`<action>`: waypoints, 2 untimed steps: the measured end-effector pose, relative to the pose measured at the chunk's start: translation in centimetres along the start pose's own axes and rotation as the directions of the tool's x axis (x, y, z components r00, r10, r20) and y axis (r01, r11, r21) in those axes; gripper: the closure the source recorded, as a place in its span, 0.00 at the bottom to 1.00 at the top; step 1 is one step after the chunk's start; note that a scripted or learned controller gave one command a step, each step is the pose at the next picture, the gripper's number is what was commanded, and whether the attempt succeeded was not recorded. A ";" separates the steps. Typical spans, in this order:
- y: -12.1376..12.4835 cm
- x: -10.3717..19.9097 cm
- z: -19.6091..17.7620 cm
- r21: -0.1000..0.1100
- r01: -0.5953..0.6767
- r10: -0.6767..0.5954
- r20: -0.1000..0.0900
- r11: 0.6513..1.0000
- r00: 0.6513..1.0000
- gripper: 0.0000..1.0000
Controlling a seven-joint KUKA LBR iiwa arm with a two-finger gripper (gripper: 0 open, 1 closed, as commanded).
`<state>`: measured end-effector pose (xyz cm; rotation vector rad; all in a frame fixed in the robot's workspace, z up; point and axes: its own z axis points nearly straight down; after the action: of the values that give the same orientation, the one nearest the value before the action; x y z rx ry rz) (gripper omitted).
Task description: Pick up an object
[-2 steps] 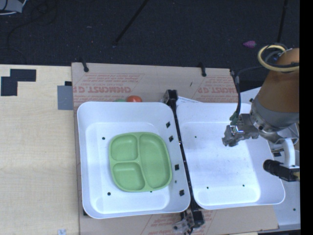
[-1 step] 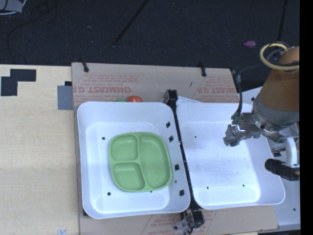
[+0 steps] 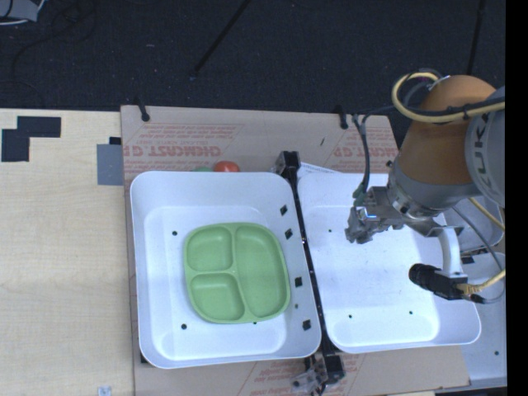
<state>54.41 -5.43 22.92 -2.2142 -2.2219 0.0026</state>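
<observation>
The jaws of the gripper point(image 3: 360, 228) hang over the right bin point(image 3: 388, 328), in its upper left part, close to the divider point(image 3: 301, 254) where the two bins meet. To the left of the jaws, across that divider, lies the left bin point(image 3: 157, 304), and in its middle rests a divided plate point(image 3: 237, 272), well apart from the jaws. Behind the left bin, up and to the left of the jaws, a small round object point(image 3: 226, 167) sits on the board point(image 3: 206, 143) under both bins. That board lies on the tabletop point(image 3: 58, 262), which stretches away further left.
</observation>
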 end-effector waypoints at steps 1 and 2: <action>2.1 5.8 -0.4 -0.002 0.001 -0.001 0.001 1.000 1.000 1.00; 3.7 10.7 0.9 -0.002 -0.001 0.001 0.002 1.000 1.000 1.00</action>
<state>58.02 5.24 22.06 -2.2164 -2.2230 0.0029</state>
